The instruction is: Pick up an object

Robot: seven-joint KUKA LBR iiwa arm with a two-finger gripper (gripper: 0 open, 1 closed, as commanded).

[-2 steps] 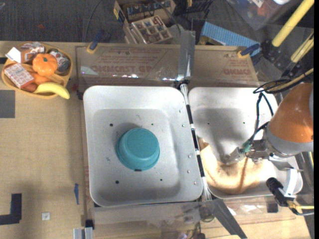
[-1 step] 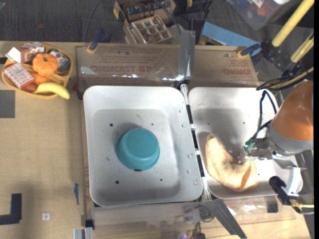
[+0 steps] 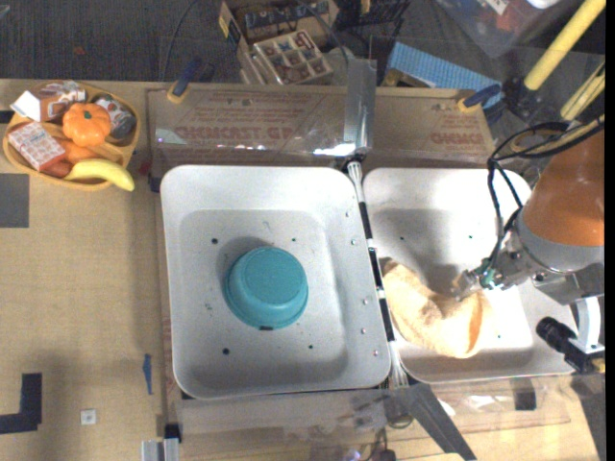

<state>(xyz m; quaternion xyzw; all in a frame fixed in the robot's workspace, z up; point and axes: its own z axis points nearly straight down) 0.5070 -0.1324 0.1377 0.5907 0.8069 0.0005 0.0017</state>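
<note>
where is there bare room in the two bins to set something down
Left bin: bare floor all round the teal bowl, widest along the far wall. Right bin: far half is bare. Its near half is crowded by the tan cloth-like object and the gripper.

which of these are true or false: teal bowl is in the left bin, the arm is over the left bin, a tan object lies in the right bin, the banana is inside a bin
1. The teal bowl sits in the left bin. True.
2. The gripper is over the left bin. False: it is down in the right bin.
3. A tan object lies in the right bin. True.
4. The banana is inside a bin. False: it lies in a dish of play food on the bench, left of the bins.
</note>
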